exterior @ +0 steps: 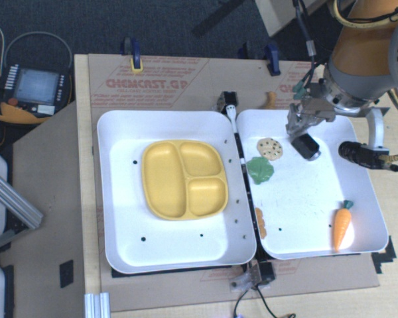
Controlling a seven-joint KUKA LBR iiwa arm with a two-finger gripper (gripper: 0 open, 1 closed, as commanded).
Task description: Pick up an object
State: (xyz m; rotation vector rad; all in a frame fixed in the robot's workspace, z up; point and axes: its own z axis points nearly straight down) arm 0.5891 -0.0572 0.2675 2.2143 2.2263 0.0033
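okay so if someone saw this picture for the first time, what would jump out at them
Probably the yellow divided plate in the middle of the left bin. Next, the grey and orange arm, its gripper over the right bin near a cookie and a green toy; a carrot lies in the near right corner.

In the right bin [365, 177], a round chocolate-chip cookie [270, 148] lies flat near the far left corner. Just beside it, nearer the camera, sits a green leafy piece [260, 169]. An orange carrot [343, 224] with a green top lies near the front right corner.
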